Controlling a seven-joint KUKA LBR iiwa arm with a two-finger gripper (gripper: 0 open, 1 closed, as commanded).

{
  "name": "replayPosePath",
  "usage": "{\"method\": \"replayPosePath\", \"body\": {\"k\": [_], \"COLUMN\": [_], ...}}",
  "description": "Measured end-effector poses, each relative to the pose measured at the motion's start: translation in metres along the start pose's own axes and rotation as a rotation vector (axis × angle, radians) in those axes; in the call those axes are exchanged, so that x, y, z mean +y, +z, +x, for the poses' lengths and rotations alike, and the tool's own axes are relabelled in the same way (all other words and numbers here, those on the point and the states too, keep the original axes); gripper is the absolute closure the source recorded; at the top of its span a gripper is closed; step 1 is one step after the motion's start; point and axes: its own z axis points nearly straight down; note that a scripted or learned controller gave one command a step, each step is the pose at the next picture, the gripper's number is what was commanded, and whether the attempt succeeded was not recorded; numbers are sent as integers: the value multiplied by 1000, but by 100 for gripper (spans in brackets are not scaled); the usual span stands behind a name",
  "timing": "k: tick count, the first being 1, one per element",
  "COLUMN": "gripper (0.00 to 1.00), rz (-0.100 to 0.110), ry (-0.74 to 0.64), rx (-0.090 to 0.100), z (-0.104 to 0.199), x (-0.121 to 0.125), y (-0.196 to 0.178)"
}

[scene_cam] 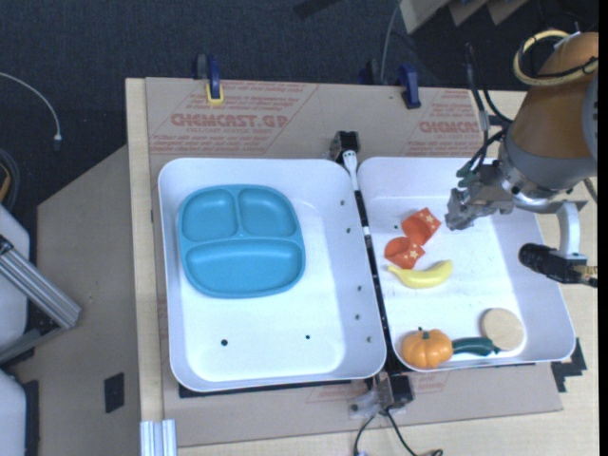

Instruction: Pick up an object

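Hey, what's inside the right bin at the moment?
The right bin holds two red pieces, a banana, an orange pumpkin, a teal utensil and a tan round. The pincer and arm cover its upper right corner, so anything there is hidden.

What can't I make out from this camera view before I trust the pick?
- End effector: too small and blurred in the camera view to read its state.
- Red pieces: too small to identify.
- Teal object: partly hidden by the orange pumpkin.
- Arm: cut off by the right edge.
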Motion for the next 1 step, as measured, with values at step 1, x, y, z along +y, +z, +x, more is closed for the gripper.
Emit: {"method": "replayPosePath", "body": {"k": [1], "gripper": [100], "rz": [-5], "ry": [-1], "rx": [-1], "z": [57], "x": [18], "y": [-12]}}
